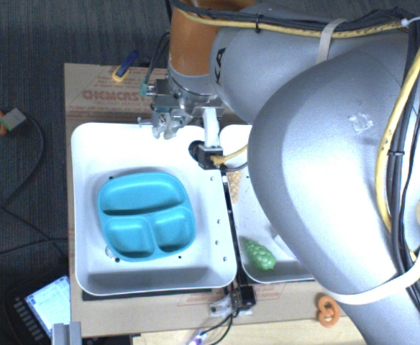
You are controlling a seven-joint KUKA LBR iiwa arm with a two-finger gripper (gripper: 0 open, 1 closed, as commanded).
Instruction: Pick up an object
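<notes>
Dark grey carpet floor (pixel 37 34); black cables (pixel 8 192) trailing across.

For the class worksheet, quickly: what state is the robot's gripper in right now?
Gripper: cannot be told from this view; it sits above the far rim of the left shallow white bin, beyond the blue plastic divided tray.

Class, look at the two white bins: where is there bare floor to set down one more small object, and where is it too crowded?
Left bin: bare floor along its far side, between the blue divided tray and the far rim, though the claw hangs over that rim. Narrow strips flank the tray left and right. Right bin: the arm covers most of it; a green object sits by the near rim.
</notes>
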